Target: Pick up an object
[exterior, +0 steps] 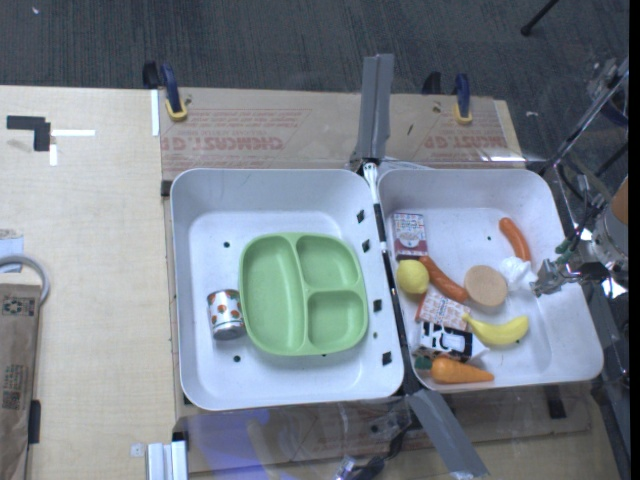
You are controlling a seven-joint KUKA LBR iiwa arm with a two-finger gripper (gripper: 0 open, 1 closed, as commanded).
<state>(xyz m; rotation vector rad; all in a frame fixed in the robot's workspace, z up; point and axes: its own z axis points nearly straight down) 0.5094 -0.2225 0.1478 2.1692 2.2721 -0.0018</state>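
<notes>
At the right-hand wall of the right bin the gripper hangs low, small and blurred against the white rim (whether anything sits between its tips cannot be told).

Nearest to the gripper, just to its left, lies a small white lump, and touching that a round tan disc. Above and left of the gripper an orange sausage shape lies slantwise. Below and left of it rests a yellow banana. Farther left sit a long carrot, a lemon, a small red and white carton and a printed packet over a black and white box. A second carrot lies at the bin's near edge.

Well apart from the gripper, across the divider, the left bin holds a green tray with three compartments, and beside it a small can with a red and white label.
</notes>
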